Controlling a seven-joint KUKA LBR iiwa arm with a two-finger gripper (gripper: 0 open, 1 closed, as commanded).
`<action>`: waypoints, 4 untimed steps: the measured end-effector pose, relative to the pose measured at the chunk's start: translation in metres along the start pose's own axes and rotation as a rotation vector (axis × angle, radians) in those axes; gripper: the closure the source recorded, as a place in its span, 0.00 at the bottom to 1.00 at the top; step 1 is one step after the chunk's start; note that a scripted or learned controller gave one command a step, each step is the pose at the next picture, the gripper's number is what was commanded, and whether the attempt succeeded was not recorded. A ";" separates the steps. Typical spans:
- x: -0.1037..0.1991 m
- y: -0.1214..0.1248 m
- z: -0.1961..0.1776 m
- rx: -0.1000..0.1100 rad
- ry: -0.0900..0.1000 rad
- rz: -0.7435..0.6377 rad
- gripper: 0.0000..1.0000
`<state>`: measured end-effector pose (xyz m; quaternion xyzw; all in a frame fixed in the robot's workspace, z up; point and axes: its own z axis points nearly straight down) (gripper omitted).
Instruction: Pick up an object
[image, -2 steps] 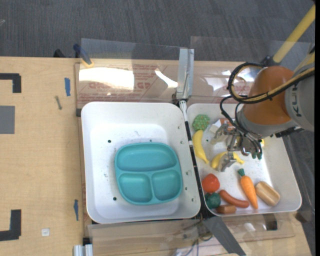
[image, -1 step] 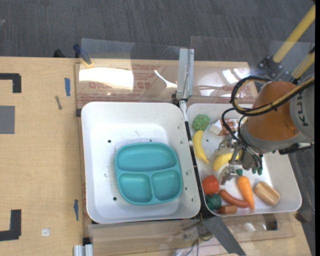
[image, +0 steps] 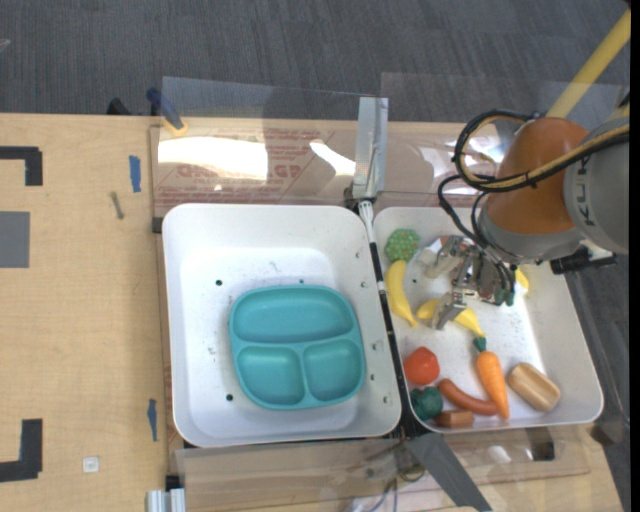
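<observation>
My gripper (image: 457, 298) hangs low over the middle of the right bin (image: 560, 330), below the orange wrist band. Its tip is right above a small yellow toy piece (image: 447, 316); whether it touches that piece I cannot tell. Toy foods lie around it: a green broccoli (image: 403, 243) and a yellow banana (image: 398, 292) to its left. Nearer the front lie a red tomato (image: 422, 366), a dark green pepper (image: 428, 402), a red sausage (image: 468, 396), an orange carrot (image: 491, 380) and a tan bread roll (image: 533, 386).
The left bin (image: 200, 260) holds a teal divided plate (image: 297, 345). A clear panel and a metal post (image: 370, 150) stand behind the bins. The arm and its black cables (image: 480, 150) cover the right bin's back right corner.
</observation>
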<state>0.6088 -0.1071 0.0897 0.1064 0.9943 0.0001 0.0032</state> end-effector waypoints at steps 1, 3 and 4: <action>-0.003 0.002 -0.013 0.000 -0.014 -0.002 1.00; 0.010 0.091 -0.211 -0.001 -0.004 0.382 1.00; 0.066 0.121 -0.185 0.003 0.007 0.593 1.00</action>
